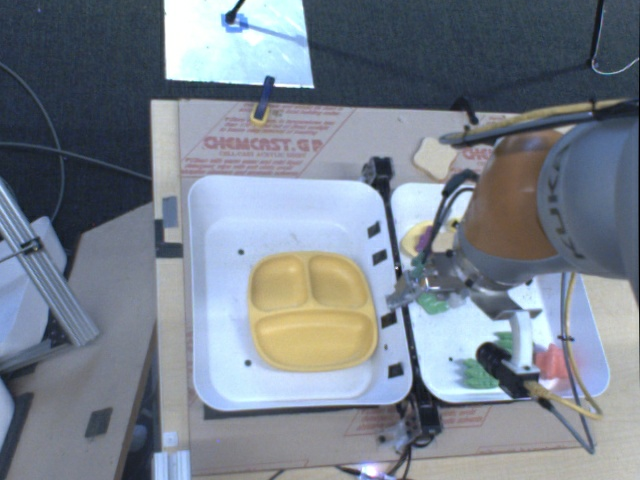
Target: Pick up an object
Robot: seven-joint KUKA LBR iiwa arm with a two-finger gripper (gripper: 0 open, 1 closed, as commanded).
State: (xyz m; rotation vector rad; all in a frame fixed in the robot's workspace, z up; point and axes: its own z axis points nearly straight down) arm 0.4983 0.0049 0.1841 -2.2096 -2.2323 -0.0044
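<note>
My gripper (412,290) hangs low over the left side of the right bin (442,352), close to the wall between the two bins. A small green piece (434,304) lies right beside it, partly under the wrist; whether it is held is hidden. A yellow item with a purple spot (414,236) lies just behind the gripper. Toward the bin's front lie a green leafy item (474,372) and a red-orange item (551,362). The grey and orange arm (520,203) covers most of the bin's back half.
The left bin (215,268) holds a yellow divided plate (312,308). A tan slice (433,158) lies on the cardboard behind the right bin. A blue-and-yellow tool (262,103) and a shiny sheet (238,28) lie farther back.
</note>
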